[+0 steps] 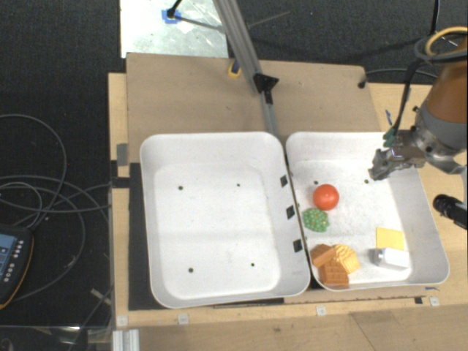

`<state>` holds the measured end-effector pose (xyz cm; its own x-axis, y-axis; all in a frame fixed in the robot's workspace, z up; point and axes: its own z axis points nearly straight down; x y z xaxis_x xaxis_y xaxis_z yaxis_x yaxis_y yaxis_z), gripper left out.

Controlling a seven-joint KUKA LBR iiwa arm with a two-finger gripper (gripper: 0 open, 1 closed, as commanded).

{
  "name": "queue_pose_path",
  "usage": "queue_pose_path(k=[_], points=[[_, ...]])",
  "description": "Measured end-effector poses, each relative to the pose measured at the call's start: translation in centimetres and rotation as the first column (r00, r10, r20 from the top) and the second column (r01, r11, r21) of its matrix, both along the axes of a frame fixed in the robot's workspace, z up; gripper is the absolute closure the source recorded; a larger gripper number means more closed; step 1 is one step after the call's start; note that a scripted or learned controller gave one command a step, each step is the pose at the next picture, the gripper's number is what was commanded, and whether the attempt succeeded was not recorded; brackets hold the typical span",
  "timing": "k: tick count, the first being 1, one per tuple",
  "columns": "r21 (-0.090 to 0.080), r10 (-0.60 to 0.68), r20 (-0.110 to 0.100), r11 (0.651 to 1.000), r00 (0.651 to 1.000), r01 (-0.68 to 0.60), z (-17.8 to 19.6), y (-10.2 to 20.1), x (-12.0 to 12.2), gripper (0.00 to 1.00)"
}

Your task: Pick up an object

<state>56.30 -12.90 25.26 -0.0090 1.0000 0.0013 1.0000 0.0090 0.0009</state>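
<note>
On the wooden bench (190,93): two white bins, left bin (212,218) and right bin (351,152). Right bin holds red ball (326,196), green piece (316,220), orange waffle toy (335,263), yellow block (390,238), white item (389,257). Gripper (380,168) above its upper right; grip state cannot be told. Dark carpet, cables (44,189) left.

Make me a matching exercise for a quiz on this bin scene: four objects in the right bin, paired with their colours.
Objects:
1. ball
2. bumpy round item
3. waffle-like toy
4. flat block

Colours:
A. yellow
B. green
C. red
D. orange-brown

Pairs: 1-C, 2-B, 3-D, 4-A
</note>
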Motion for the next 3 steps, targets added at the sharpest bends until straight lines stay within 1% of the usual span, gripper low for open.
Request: queue_pose_path(k=[1, 2, 3], points=[[0.000, 0.002, 0.003, 1.000, 1.000, -0.002, 0.4, 5.4, 1.5, 1.00], [0.001, 0.002, 0.002, 1.000, 1.000, -0.002, 0.6, 11.2, 2.4, 1.00], [0.001, 0.001, 0.002, 1.000, 1.000, -0.001, -0.2, 16.3, 3.7, 1.00]])
